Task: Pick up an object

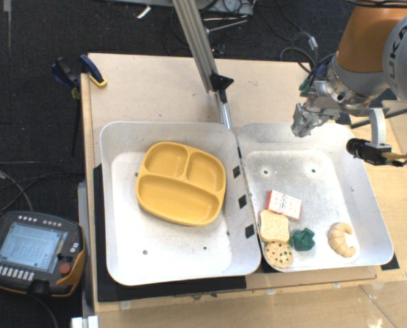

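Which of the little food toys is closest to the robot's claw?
The small white and red box. It lies higher in the right bin than the toast, cookie, green piece and croissant, so nearest the gripper.

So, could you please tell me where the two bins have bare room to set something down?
Right bin: the floor behind the carton is bare up to the far wall. Its near edge is crowded: toast, cookie, green piece, croissant. Left bin: bare strips lie left of and in front of the yellow plate.

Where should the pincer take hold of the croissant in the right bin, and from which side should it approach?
Probably from straight above, closing across the narrow middle of the croissant. It lies flat near the right bin's low wall, so a sideways approach looks blocked.
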